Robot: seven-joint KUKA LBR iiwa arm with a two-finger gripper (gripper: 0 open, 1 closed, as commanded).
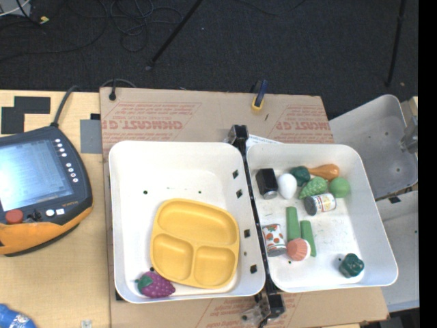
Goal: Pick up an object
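Right bin, upper part: a cluster of small toys lies in the right bin [372,203]: a black block [266,181], a white egg [287,184] touching it, a dark green piece [301,175], an orange carrot [325,171], a knobbly green piece [315,186] and a pale green ball [339,187].
Right bin, middle: a small labelled bottle [321,203] lies on its side just below the cluster; two green sticks [292,223] lie side by side, pointing toward the near wall.
Right bin, lower part: a can with red print [274,239] rests against the wall shared with the other bin; a pink-red round piece [298,249] sits at the near ends of the sticks; a dark green pepper [351,266] lies alone near the right front corner, well apart from the rest.
Gripper: cannot tell whether it is open, closed or gripping anything; every toy lies loose on a bin floor.
Left bin: the left bin [136,176] holds a yellow divided plate [194,243] in its near half, with purple grapes [156,285] just beside the plate's left front corner.
Under the bins: a cardboard sheet [177,118] with a blue clamp [259,96] at its far edge.
Bench, left: a control pendant [41,183] with a lit screen, well apart from the bins.
Far side: dark floor with loose cables [136,12].
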